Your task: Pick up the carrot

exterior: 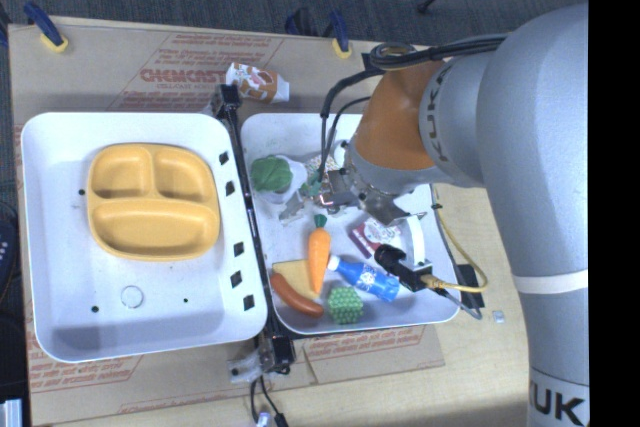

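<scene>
Both bins: left bin point(60, 315) and right bin point(290, 130) look like smooth white plastic, slight sheen. Divided tray point(153, 198): yellow plastic, satin finish, soft highlights on the ridges. Carrot point(318, 258): orange plastic, smooth, mildly glossy. Sausage point(297, 295): glossy reddish-brown plastic. Green ball point(345, 304): knobbly, rough texture. Blue bottle point(366, 279): shiny with printed label. Bench point(150, 45): covered in matt brown printed cardboard. Arm point(530, 115): smooth grey painted shell, semi-gloss; orange band point(395, 125) equally smooth. End effector point(330, 190): bare metal parts, dull glint.
</scene>
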`<action>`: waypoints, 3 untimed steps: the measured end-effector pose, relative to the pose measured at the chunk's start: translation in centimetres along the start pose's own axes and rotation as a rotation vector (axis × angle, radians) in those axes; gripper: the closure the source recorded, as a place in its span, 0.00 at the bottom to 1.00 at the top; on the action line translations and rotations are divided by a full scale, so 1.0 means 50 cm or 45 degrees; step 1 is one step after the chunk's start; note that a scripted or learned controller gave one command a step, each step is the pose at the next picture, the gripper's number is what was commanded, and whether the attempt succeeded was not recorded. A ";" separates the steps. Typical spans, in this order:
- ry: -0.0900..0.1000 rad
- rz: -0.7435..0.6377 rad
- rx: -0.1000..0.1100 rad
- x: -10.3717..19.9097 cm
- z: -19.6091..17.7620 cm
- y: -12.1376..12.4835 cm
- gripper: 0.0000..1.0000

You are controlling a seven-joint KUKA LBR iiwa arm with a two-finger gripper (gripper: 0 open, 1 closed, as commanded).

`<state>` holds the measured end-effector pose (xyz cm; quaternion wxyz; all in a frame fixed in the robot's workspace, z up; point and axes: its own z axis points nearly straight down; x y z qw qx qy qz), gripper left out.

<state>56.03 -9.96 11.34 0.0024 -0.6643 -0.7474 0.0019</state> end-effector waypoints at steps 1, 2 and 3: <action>0.003 0.463 0.000 -0.026 0.045 -0.103 0.00; 0.003 0.457 0.002 -0.026 0.025 -0.103 1.00; 0.002 0.693 -0.001 0.059 -0.155 -0.164 1.00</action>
